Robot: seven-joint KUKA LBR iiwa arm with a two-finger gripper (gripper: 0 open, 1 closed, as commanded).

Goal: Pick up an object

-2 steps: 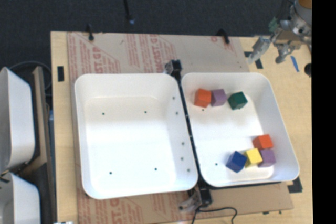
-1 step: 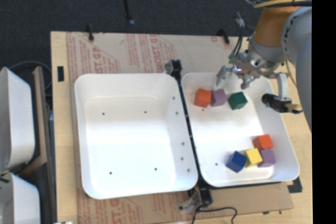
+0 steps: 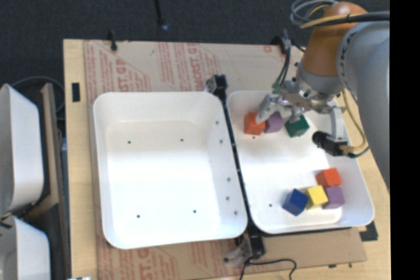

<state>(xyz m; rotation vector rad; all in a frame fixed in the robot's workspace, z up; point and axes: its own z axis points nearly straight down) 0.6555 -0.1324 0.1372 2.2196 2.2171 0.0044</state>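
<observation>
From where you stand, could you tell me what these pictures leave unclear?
- Gripper, camera view: too small and blurred among the blocks to read its state.
- Purple block: partly covered by the gripper.
- Grey arm: cut off by the right edge.
- Dark green block: contact unclear.

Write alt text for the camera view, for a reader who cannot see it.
The gripper hangs low over a red block, purple block and green block at the right bin's far end. Four more blocks cluster at its near right corner.

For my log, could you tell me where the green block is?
The green block sits in the right bin, near its far edge, beside a purple block, below the end effector.
</observation>
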